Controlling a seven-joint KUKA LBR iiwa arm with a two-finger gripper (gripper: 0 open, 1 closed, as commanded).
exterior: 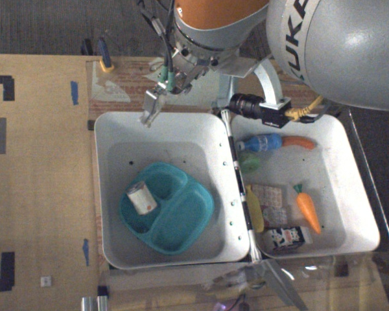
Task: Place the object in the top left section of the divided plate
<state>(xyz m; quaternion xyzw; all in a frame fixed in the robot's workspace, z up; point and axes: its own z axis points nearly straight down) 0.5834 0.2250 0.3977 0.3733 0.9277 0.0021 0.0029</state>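
teal plastic marks the divided plate (pixel 172 216), which lies in the left bin (pixel 110 148), tilted so that its compartments run on a diagonal. a small can (pixel 141 197), pale with a darker top, rests on the plate's upper left part, on or just beside the ridge that parts the two small sections; from this slant i cannot tell for sure which of the two it sits in, though it looks to be the one toward the top left.

the end effector (pixel 150 111) hangs over the far rim of the left bin, near the bin's upper left corner, at the end of the grey arm (pixel 337 37) with its orange band. nothing shows between its fingers, and whether they stand apart or together i cannot tell at this size.

the relation that matters: the can lies nearer the camera than the end effector, almost straight below it in the view and well apart from it. the can seems to lie tipped, its long axis running roughly from upper left to lower right.

judging from this, the object may already be in its section, so little is left to do beyond clearing away; if it is astride the ridge, a nudge would be needed.

the right bin (pixel 350 238) holds a carrot (pixel 308 211), a bottle (pixel 262 143) and other items.
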